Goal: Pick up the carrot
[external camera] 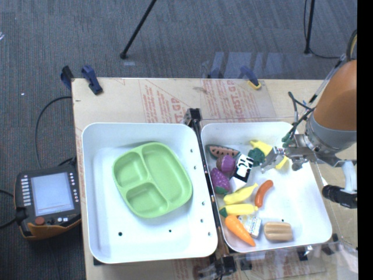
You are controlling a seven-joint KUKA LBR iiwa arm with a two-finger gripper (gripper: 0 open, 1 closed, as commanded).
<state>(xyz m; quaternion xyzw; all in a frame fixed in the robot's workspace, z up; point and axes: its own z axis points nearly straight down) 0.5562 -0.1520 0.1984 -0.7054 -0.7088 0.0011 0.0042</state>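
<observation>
The carrot (239, 230) is orange with a green top and lies near the front left of the right bin (303, 212), slanting toward the front edge. It lies beside a small white packet (253, 224) and just in front of a yellow corn cob (240, 209). My gripper (284, 158) hangs over the back right part of that bin, well behind and to the right of the carrot. A yellow toy (282, 164) lies right under it. Nothing can be seen held in the gripper.
The right bin also holds a watermelon slice (223, 151), purple pieces (221, 174), a banana (240, 194), a red sausage (263, 192) and a bread loaf (277, 231). A green divided plate (152, 178) lies in the left bin (96, 156).
</observation>
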